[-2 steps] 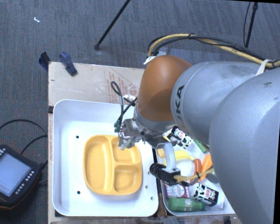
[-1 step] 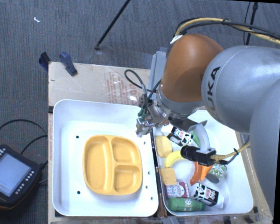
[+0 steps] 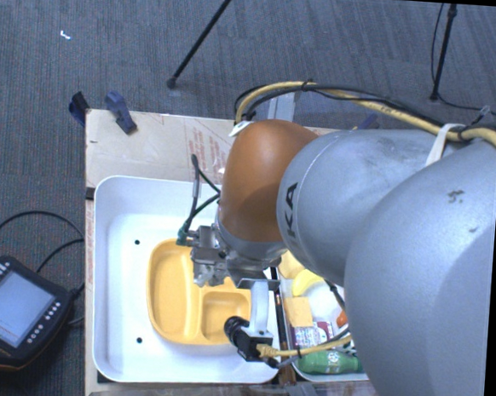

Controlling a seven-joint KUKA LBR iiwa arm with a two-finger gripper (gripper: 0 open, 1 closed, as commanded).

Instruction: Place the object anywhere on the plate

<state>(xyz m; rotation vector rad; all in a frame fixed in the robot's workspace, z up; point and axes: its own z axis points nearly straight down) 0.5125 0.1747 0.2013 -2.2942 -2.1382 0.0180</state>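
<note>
A yellow divided plate [image 3: 180, 294] lies in the left white bin [image 3: 118, 225], nothing visibly on it. The gripper [image 3: 225, 272] hovers over its right compartment. Groceries, including a green bottle [image 3: 329, 362], sit in the right bin. Placement looks undone.

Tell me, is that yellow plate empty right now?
Cannot tell fully. The yellow plate in the left bin shows bare compartments where visible, but the arm's gripper hangs over its right part, hiding it.
</note>
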